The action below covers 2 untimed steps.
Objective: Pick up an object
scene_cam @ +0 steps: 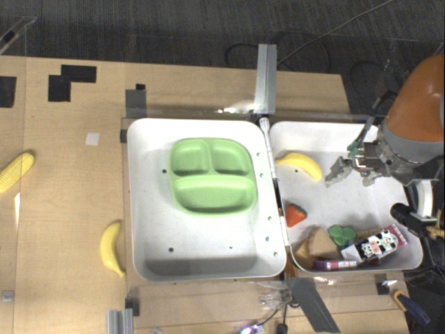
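The right bin [327, 134] holds a yellow banana [300, 164] at its left side. Along its front lie a red-orange strawberry-like piece [295, 215], a brown block [316, 244], a green round piece [341, 234], a black-and-white box [379, 244] and a purple pen [327, 263]. My gripper [353, 175] hangs over the bin's right middle, right of the banana and behind the box. Its fingers stand open, with nothing between them.
The left bin [149, 256] holds a green divided plate [211, 174]. On the wooden bench left of the bins lie a second banana [110, 246] and a yellow corn cob [14, 173]. A metal post [266, 75] stands behind the gap between the bins.
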Tool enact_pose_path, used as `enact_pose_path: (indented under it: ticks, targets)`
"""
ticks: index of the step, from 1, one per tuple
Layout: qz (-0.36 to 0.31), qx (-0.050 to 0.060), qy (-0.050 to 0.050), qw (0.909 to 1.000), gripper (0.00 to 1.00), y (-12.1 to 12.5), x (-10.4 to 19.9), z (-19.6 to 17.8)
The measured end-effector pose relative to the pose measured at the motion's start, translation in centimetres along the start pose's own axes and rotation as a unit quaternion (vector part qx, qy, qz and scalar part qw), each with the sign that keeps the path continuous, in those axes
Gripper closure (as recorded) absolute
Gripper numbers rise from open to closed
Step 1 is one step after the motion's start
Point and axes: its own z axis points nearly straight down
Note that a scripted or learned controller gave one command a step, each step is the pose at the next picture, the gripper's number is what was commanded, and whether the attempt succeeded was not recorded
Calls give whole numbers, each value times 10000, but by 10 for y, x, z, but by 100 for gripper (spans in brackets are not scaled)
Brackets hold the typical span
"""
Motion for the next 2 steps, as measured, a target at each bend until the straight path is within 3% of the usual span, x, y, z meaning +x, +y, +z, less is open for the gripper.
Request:
enact_pose_path:
  ticks: [1, 2]
  targets:
    - [-73, -15, -1, 10000, 0, 47, 49, -60]
    - [648, 5, -3, 9979, 0, 21, -4, 72]
